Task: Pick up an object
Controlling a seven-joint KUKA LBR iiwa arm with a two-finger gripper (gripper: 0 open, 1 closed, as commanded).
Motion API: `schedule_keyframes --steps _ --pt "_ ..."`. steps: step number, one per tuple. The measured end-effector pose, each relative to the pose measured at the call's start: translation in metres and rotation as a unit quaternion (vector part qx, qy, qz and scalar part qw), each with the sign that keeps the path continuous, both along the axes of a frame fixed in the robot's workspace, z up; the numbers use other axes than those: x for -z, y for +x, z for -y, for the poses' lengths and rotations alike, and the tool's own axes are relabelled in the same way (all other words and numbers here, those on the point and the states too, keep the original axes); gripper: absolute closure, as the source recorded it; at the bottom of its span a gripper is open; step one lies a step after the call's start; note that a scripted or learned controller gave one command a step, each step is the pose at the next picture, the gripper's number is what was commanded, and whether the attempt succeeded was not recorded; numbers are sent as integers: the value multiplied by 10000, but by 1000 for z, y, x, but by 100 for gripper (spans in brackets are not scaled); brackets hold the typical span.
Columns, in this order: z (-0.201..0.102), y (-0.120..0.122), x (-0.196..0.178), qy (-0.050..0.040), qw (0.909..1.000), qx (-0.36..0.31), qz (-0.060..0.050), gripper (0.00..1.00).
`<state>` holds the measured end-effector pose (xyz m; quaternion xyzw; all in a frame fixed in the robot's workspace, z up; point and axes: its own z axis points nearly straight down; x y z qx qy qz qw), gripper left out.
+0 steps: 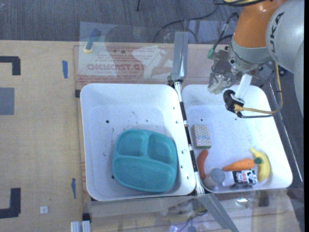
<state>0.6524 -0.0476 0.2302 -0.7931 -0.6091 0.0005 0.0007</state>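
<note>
A matt teal plastic tray (144,161) lies in a smooth white plastic bin (91,110) on a pale wood-grain bench (38,139).

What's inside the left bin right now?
The left bin holds one teal divided tray, lying flat toward its front. Some dark specks dot the floor. Whatever lies under the tray is covered.

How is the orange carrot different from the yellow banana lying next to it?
The carrot is orange, straight and tapered; the banana is yellow and curved. The carrot lies crosswise in the view, the banana runs more up and down it. Both lie in the right bin, near its front corner.
</note>
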Motion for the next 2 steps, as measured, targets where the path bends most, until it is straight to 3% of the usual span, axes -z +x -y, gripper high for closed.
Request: schedule_keyframes --steps 2 --pt "1 2 -21 -1 10000 13 26 100"
